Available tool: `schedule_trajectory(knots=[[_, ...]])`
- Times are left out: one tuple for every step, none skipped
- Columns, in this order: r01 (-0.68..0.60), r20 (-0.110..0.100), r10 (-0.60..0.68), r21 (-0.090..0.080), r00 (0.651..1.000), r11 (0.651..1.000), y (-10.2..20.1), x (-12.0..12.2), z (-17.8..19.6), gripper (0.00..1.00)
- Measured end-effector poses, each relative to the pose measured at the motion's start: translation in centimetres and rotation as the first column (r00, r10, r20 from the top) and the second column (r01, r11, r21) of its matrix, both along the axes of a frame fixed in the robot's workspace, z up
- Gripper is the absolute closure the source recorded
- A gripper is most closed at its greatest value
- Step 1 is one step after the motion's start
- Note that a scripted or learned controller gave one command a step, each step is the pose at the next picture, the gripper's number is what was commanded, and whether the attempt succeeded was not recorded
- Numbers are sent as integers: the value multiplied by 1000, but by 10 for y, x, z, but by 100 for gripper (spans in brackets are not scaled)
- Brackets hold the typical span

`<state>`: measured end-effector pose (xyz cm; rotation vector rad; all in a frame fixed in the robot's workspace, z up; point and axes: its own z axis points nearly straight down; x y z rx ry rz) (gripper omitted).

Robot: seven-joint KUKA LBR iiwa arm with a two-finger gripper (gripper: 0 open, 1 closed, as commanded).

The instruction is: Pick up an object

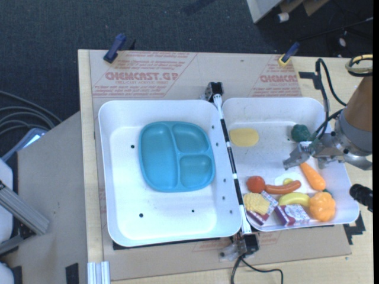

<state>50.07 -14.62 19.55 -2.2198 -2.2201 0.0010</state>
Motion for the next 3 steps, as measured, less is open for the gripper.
schedule_trajectory(knots=[[-6,28,6,-4,1000,1000,-40,97,-89,0],[0,0,0,0,1000,1000,-48,105,-102,0],[-2,3,2,-2,1000,1000,-47,166,-110,0]])
